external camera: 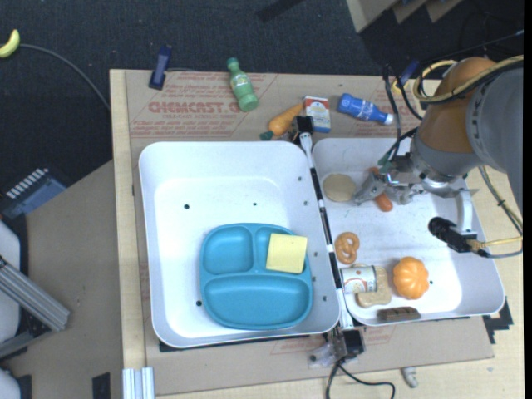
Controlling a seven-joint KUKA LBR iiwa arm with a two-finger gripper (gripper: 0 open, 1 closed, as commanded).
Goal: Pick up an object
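A small orange-red piece is being touched by the gripper in the right bin; whether it's being pinched can't really be told.

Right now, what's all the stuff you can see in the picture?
Bins: 2, white, side by side.
Divided tray: 1, blue, left bin.
Sponge: 1, yellow, on tray.
Pretzel: 1, brown, right bin.
Can: 1, red-white, right bin.
Orange: 1, orange, right bin.
Round disc: 1, tan, right bin.
Bottle: 1, green, behind bins.
Bottle: 1, blue, behind bins.
Gripper: 1, grey, over right bin.
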